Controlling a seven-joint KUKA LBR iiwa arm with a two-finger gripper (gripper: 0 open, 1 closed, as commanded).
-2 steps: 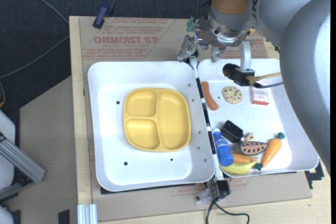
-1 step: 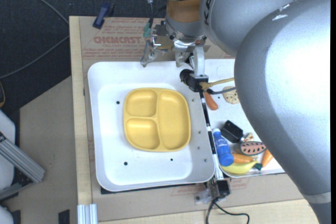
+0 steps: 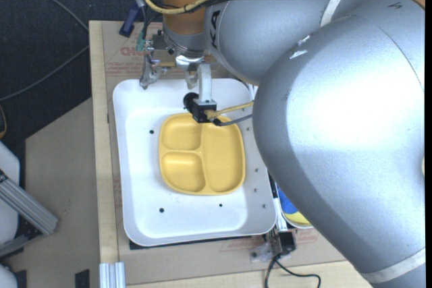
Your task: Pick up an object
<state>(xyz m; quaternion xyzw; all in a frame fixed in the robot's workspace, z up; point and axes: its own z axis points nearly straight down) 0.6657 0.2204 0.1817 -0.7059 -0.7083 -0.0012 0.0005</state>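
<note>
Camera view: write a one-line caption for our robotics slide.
A grey arm brings its tool over the far rim of a white bin holding a yellow three-compartment plate.

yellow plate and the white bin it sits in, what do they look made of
The yellow plate looks like moulded plastic with a satin finish: even colour, rounded dividers, soft highlights. The white bin is probably plastic too, smooth and faintly glossy, with rounded corners, though painted metal cannot be ruled out.
</note>
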